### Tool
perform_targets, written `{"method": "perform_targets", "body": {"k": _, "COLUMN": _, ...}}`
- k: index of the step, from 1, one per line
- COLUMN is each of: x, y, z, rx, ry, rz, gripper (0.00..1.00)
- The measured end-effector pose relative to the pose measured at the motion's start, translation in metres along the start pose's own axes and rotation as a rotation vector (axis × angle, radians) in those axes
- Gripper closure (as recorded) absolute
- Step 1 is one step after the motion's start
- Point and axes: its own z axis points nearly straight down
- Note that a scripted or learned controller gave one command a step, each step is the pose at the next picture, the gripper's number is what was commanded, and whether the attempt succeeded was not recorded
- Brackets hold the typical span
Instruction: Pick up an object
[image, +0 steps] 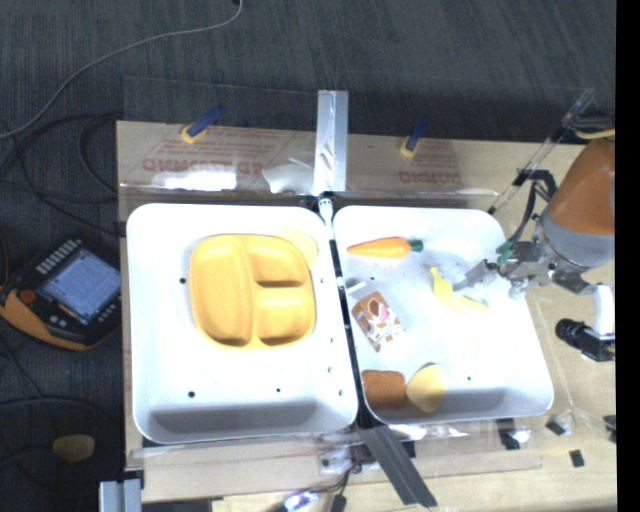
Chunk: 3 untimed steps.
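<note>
Approach step: the gripper (478, 277) hangs low over the right bin (520, 330), just beside a yellow piece (441, 283); whether its jaws are released or clenched cannot be told. Carrot (380, 247), packet (377, 319) and two bottom-edge items lie apart. Next, the jaws likely must straddle the yellow piece and clamp.

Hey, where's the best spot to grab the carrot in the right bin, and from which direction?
Grip the carrot across its thick orange middle, coming straight down from above. It lies flat, lengthwise left to right, green top toward the arm, with clear bin floor on both long sides, so fingers closing across its width should fit.
</note>
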Motion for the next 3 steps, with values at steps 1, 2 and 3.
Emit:
{"method": "perform_targets", "body": {"k": 1, "x": 0.04, "y": -0.001, "z": 0.062, "rx": 0.002, "ry": -0.002, "rz": -0.016, "gripper": 0.0}}
{"method": "perform_targets", "body": {"k": 2, "x": 0.041, "y": 0.001, "z": 0.055, "rx": 0.002, "ry": 0.002, "rz": -0.019, "gripper": 1.0}}
{"method": "perform_targets", "body": {"k": 3, "x": 0.098, "y": 0.018, "z": -0.059, "rx": 0.013, "ry": 0.006, "rz": -0.233, "gripper": 1.0}}
